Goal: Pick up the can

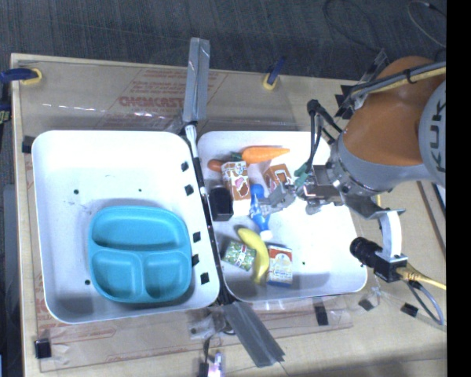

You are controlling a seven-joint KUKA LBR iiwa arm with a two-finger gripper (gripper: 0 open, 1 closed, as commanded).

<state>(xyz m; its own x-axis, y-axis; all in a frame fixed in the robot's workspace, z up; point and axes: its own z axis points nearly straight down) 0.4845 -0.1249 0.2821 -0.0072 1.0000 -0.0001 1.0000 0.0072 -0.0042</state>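
**Gripper hovering over the right bin**

The gripper (286, 193) is hanging low in the right white bin (330, 269); I cannot tell its state. One small green-labelled can (237, 254) is lying beside one yellow banana (257, 251). One blue divided tray (141, 252) is sitting in the left white bin (63, 179).

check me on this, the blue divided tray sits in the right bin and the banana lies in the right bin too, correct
Not quite. The camera view shows the blue divided tray in the left bin, not the right one. The banana does lie in the right bin.
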